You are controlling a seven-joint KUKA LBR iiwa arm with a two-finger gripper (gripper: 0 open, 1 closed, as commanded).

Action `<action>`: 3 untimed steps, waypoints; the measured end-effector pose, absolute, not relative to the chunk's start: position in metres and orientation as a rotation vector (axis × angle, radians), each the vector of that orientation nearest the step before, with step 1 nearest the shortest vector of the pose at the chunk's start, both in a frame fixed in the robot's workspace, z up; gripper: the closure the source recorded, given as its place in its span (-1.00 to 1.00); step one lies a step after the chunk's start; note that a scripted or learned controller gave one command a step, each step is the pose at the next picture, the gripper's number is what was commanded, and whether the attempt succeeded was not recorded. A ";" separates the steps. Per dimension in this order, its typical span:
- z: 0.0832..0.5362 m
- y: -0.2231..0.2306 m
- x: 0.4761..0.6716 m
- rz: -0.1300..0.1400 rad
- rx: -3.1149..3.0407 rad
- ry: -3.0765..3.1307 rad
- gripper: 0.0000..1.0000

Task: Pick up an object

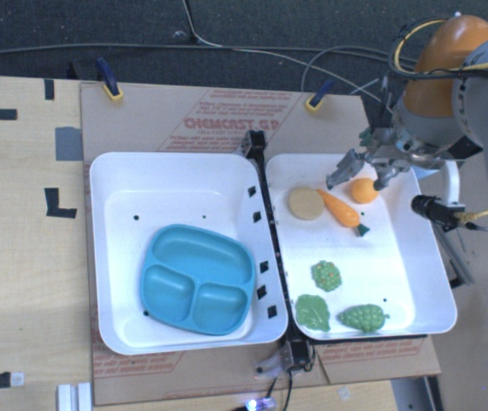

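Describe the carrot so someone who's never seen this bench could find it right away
Look in the right bin, in its upper half. The carrot lies slanted between a flat tan disc and a small round orange ball under the gripper. It is the one long, pointed orange piece, with a small green tip at its lower end.

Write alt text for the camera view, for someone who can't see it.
The gripper hangs open over the far end of the right bin, fingers straddling a small orange ball, beside a toy carrot, a tan disc and three green toy vegetables. The left bin holds a blue divided tray.
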State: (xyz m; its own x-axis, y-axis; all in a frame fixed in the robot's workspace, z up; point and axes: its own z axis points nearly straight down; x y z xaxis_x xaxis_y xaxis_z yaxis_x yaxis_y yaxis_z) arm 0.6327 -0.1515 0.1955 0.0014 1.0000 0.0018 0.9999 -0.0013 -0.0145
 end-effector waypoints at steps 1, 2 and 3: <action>0.203 -0.151 0.636 0.002 -2.219 -2.223 -1.00; 0.139 -0.146 0.633 0.009 -2.216 -2.219 -1.00; 0.088 -0.145 0.633 0.001 -2.221 -2.222 -1.00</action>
State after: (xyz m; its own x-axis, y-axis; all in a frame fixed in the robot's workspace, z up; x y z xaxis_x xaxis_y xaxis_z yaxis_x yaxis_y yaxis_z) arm 0.6333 -0.1455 0.0878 -0.0004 1.0000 -0.0005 1.0000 0.0004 0.0000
